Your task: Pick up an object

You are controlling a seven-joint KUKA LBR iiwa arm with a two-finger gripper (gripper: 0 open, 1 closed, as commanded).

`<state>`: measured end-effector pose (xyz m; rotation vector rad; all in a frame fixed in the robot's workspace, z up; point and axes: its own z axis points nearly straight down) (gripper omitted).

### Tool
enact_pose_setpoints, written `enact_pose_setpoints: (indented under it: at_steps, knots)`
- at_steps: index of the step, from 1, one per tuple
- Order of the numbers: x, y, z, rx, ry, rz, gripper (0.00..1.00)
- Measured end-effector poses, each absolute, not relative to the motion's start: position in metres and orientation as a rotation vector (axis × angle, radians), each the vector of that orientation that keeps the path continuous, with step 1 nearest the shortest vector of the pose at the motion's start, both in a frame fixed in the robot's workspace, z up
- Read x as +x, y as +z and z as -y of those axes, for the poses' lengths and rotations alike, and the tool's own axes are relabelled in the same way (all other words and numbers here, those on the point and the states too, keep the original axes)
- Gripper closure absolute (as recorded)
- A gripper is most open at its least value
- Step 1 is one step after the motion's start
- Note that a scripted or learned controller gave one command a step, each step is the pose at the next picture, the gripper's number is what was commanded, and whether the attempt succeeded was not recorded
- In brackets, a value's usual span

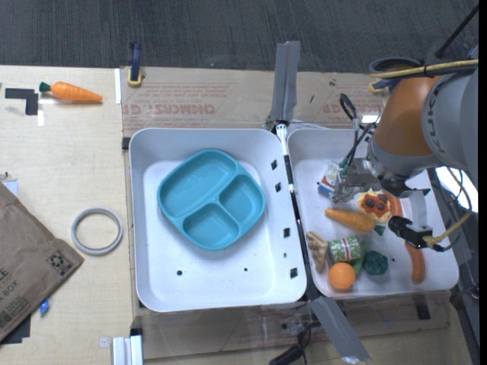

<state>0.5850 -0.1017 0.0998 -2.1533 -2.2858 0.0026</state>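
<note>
The right bin [304,154] holds several toys. Among them are an orange carrot [351,219], a pizza slice [374,202], a small blue and white packet [331,179], a green can [346,248], an orange fruit [342,277], a dark green piece [374,263] and a sausage [416,265]. My gripper [351,186] hangs low over the back of this bin, just right of the packet and above the carrot. The grey arm with its orange band [403,116] reaches in from the right and hides part of the bin behind it.
The left bin [144,226] carries a blue divided plate [211,198]. On the bench to the left lie a toy carrot [72,92], a grey tape ring [97,230] and a cardboard box [23,272]. A grey divider [285,82] stands between the bins at the back.
</note>
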Motion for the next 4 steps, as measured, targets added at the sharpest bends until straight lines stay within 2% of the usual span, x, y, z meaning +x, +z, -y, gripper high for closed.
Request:
enact_pose_setpoints:
  at_steps: [1, 2, 3, 4]
  knots:
    - [0.585, 0.100, 0.102, -2.153, 0.003, 2.286, 0.00]
    - [0.585, 0.109, 0.103, -2.157, 0.003, 2.283, 1.00]
    - [0.585, 0.109, 0.103, -2.156, 0.003, 2.283, 0.00]
    - [0.610, 0.191, 0.086, -2.161, 0.003, 2.281, 0.00]
